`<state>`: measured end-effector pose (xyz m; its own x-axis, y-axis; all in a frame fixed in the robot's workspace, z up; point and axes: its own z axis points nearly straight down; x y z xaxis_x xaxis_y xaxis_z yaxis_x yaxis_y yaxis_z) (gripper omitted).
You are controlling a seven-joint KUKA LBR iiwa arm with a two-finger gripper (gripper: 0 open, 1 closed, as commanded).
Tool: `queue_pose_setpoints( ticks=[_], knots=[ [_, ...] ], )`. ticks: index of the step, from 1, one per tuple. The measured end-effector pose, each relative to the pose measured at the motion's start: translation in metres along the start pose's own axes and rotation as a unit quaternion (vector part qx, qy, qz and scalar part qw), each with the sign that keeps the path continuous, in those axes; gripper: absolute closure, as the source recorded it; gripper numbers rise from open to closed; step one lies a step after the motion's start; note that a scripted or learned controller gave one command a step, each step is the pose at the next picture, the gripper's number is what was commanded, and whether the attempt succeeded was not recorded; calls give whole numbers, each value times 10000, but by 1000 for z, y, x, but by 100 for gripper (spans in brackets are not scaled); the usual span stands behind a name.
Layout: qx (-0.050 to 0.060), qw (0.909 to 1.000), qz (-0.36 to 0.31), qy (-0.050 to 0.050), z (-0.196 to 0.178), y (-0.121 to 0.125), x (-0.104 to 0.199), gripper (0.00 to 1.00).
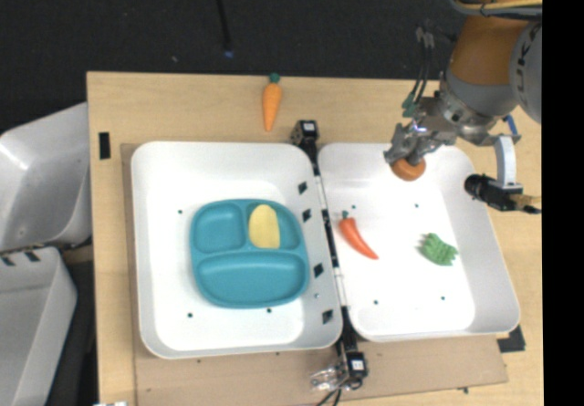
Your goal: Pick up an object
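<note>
- The gripper (410,154) stands over the far left corner of the right bin (474,304), with the orange-banded arm (488,39) reaching in from the right.
- A small round orange object (411,169), possibly a toy fruit, sits directly under the fingertips and appears to be touching them.
- Finger state: I cannot tell whether the fingers are spread, closed, or clamped on the orange object; the fingertips merge with the top of the object at this slant. A hold is not confirmed.
- Whether the orange object rests on the bin floor or is raised off it cannot be told.
- Handling judgement for the orange object: likely light, smooth and rounded. A rounded body tends to roll or squirt out of two flat fingers, so the hold should straddle its widest part, centred, and not its upper cap.
- Other candidates in the right bin: a red chili pepper (358,238) lying at a slant near the left wall, and a green leafy piece (439,249) well apart to its right.
- Pepper judgement: slim and tapered; best taken across the thick stem end.
- Green piece judgement: irregular and probably soft; a grasp across its middle would suit.
- The left bin (160,304) bears a blue divided plate (228,276) with a yellow oval item (264,226) in the upper right compartment.
- A toy carrot (271,103) lies on the bench (119,103) beyond the bins, outside both.
- Risk: closeness to the bin's far corner leaves little room for a finger beside the wall.
</note>
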<state>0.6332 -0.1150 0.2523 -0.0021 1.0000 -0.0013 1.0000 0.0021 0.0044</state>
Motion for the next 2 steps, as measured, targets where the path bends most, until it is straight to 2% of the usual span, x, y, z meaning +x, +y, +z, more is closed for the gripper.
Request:
queue_pose_setpoints(
  ticks=[1,2],
  knots=[
    [27,10000,-14,6,12,-14,52,100],
    [24,10000,-16,10,5,-32,97,100]
  ],
)
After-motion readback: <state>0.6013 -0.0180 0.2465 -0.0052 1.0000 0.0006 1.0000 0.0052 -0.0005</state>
